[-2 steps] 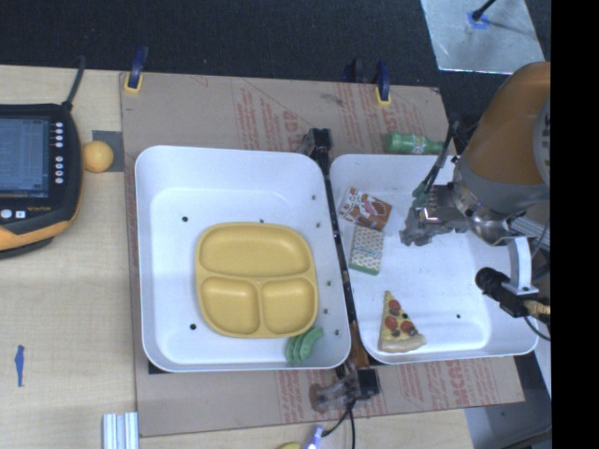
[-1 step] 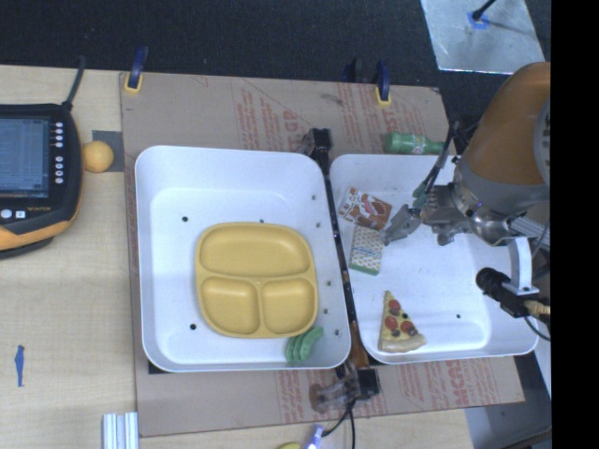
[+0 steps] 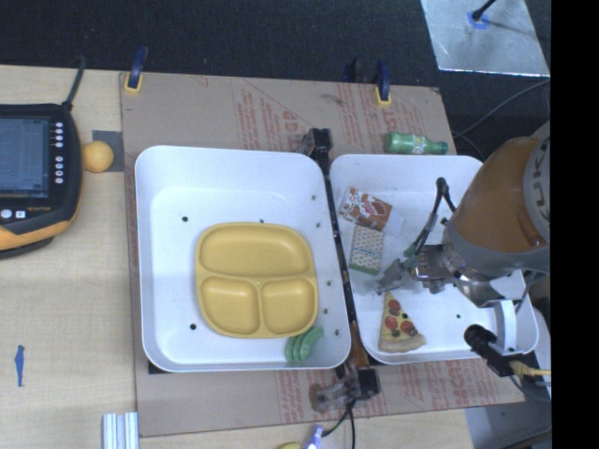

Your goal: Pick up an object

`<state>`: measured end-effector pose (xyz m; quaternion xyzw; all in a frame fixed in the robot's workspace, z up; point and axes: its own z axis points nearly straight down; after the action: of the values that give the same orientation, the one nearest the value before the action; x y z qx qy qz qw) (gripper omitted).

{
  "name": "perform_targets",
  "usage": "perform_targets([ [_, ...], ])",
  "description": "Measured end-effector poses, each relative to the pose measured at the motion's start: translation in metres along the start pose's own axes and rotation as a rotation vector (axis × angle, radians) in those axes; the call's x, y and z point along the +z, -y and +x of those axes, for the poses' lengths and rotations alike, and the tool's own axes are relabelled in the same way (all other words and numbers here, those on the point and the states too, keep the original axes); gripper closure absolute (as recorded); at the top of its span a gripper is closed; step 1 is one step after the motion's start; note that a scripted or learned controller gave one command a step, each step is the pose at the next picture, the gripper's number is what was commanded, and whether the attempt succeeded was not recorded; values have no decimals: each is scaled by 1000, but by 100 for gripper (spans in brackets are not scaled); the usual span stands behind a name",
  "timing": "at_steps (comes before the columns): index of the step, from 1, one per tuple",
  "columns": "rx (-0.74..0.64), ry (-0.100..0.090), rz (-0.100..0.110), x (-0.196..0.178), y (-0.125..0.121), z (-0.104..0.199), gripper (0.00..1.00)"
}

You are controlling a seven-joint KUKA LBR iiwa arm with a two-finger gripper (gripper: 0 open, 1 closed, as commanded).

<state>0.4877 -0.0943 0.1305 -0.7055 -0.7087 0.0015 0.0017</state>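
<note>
The right bin holds a red and brown snack packet, a pale green checkered packet and a toy pizza slice. My gripper is low in this bin, just right of the checkered packet's lower edge and just above the pizza slice's tip. I see nothing lifted off the bin floor. The grey arm with its orange band covers the bin's right part.
The left bin holds a yellow divided plate and a small green object at its front right corner. A green bottle lies behind the right bin. A teach pendant and an orange ball sit at far left.
</note>
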Motion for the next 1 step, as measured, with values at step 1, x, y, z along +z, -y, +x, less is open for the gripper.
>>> perform_targets([
  [1,-1,0,0,33,12,0,0],
])
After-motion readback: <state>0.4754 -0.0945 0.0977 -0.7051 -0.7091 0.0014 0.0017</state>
